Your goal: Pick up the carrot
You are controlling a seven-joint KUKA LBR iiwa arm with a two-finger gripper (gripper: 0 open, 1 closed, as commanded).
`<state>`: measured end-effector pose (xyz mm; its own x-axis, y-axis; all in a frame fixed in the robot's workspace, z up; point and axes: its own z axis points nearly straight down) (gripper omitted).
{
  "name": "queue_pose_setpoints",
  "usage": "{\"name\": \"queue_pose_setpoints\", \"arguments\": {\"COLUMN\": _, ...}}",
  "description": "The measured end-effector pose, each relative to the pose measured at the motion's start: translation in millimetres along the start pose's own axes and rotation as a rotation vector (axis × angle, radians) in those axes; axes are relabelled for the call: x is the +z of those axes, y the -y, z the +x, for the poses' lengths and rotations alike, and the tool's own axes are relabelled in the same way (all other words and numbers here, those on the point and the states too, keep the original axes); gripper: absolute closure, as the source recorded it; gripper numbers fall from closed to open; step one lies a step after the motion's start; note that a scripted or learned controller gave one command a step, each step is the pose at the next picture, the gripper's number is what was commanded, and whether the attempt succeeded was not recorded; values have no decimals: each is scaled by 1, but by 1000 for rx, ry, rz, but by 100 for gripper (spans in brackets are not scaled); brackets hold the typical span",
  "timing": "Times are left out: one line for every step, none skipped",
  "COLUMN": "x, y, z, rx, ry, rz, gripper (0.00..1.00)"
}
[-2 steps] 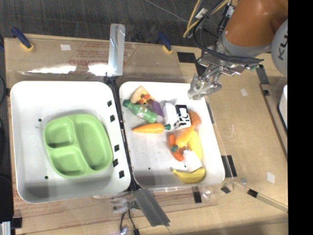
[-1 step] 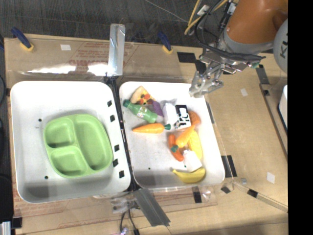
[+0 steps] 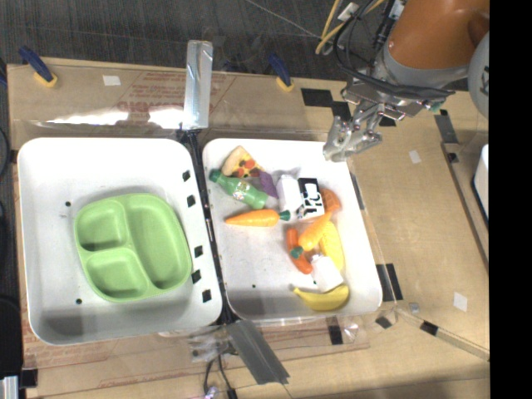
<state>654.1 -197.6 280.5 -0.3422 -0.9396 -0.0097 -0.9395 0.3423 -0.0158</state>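
On the left of the tabletop (image 3: 416, 223), the left bin (image 3: 33, 223) carries a green divided plate (image 3: 131, 244), lying flat near its middle. Just beside it, the right bin (image 3: 249, 293) holds a crowd of toy food. Along its upper part lie a pizza slice (image 3: 240, 161) and a green bottle (image 3: 239, 189), tilted on its side. Just below the bottle rests the carrot (image 3: 253, 219), lying flat and crosswise, its green end pointing right toward a white carton with a black label (image 3: 301, 196). Further right and lower sits a cluster of orange and yellow pieces (image 3: 314, 239), and a banana (image 3: 322, 298) lies near the bin's lower right corner.

The claw (image 3: 347, 144) hangs over the upper right corner of the right bin, well apart from the carrot. Nothing sits between its fingers; whether they are spread or pressed together, I cannot tell.
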Motion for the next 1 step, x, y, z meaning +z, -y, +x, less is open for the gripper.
{"name": "queue_pose_setpoints", "arguments": {"x": -1, "y": 5, "z": 2, "rx": -249, "ry": -6, "rz": -11, "gripper": 100}}
